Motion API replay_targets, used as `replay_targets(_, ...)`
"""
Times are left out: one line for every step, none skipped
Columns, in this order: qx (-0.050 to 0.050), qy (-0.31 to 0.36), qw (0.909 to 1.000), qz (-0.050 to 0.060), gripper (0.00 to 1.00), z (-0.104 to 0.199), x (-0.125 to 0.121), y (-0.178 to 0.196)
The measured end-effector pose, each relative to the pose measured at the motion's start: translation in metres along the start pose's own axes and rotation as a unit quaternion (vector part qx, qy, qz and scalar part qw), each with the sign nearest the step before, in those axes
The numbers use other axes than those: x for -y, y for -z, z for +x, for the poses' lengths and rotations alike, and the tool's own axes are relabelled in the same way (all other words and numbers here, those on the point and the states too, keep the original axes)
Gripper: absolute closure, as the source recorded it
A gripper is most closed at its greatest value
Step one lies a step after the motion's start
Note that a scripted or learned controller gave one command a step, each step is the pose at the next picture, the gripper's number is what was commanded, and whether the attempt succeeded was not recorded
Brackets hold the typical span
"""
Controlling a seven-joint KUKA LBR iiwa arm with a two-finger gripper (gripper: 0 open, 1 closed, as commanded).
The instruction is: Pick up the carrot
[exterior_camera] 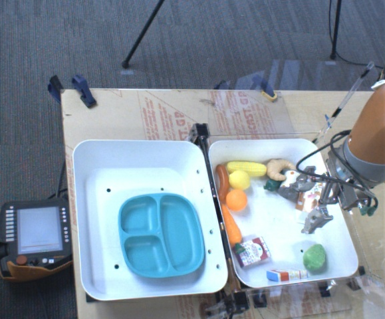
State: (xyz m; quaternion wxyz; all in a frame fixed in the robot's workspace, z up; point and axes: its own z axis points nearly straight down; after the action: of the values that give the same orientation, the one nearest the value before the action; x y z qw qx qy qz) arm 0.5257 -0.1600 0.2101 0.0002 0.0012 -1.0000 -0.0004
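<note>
**Carrot pick: grasp not yet made**

While the carrot (pixel 231 224) is lying untouched against the left wall of the right bin (pixel 282 279), the task is standing at its approach stage; nothing is lifted. The carrot is resting lengthwise just below the orange ball (pixel 236 200) and beside the red sausage-shaped piece (pixel 221 181), with the small red packet (pixel 252 251) near its lower end. The pincer (pixel 316 219) is hanging over the right half of the same bin, well apart from the carrot, above bare white floor between the cluttered pieces at the top and the green lump (pixel 314 257); its fingers are looking parted and holding nothing, though they are small and partly in shadow. The blue divided plate (pixel 161 234) is sitting in the left bin (pixel 86 178). Judging from this, everything is remaining: crossing to the left wall, descending, closing, lifting; the wall and neighbouring pieces are likely crowding the grasp.
</note>
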Motion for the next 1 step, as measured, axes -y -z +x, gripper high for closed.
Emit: replay_targets(-0.004,-0.018,0.9998,-0.002,0.00,-0.0386,-0.0436,-0.0874)
